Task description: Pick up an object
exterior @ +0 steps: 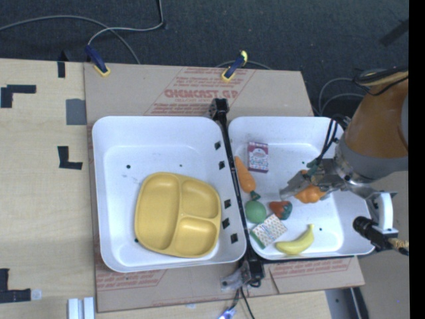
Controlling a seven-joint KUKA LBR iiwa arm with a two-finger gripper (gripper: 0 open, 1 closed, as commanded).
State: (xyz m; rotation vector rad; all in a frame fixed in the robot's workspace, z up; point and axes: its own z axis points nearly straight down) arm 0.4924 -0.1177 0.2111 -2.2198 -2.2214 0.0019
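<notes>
In the right bin (332, 128), the claw (307, 186) sits clamped on a small orange object (307, 195), so a good pick means lifting straight and slowly, clear of the nearby strawberry (281, 209) and banana (295, 242).

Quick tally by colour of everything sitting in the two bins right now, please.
Yellow: 2, the divided plate and the banana
Orange: 2, the carrot and the orange piece at the gripper
Green: 1, the round green piece
Red: 2, the small box and the strawberry
Patterned: 1, the flat card
Total: 8
</notes>
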